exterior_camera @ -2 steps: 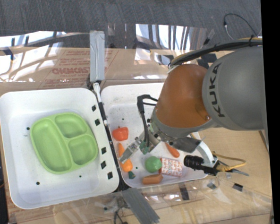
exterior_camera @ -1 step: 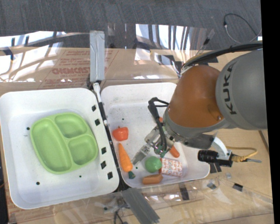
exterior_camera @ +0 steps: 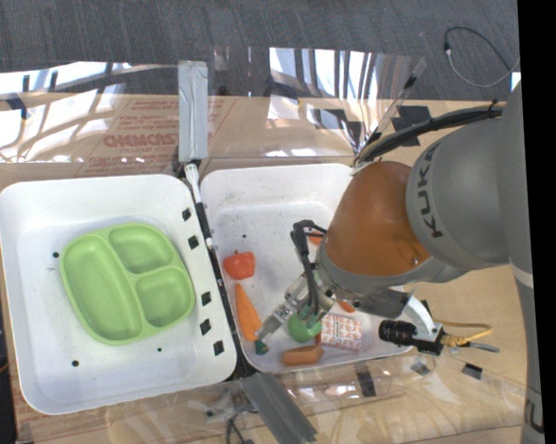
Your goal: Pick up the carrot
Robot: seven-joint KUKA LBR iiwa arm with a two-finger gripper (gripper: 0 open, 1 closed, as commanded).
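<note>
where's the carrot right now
In the camera view the carrot lies in the right bin, by its left wall, just below the red pepper and left of the gripper.

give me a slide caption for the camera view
Gripper hovers by the carrot in the right bin; green plate sits left.

The arm point(exterior_camera: 391, 228) hides much of the right bin point(exterior_camera: 258, 194) and its pincer's tips.
</note>
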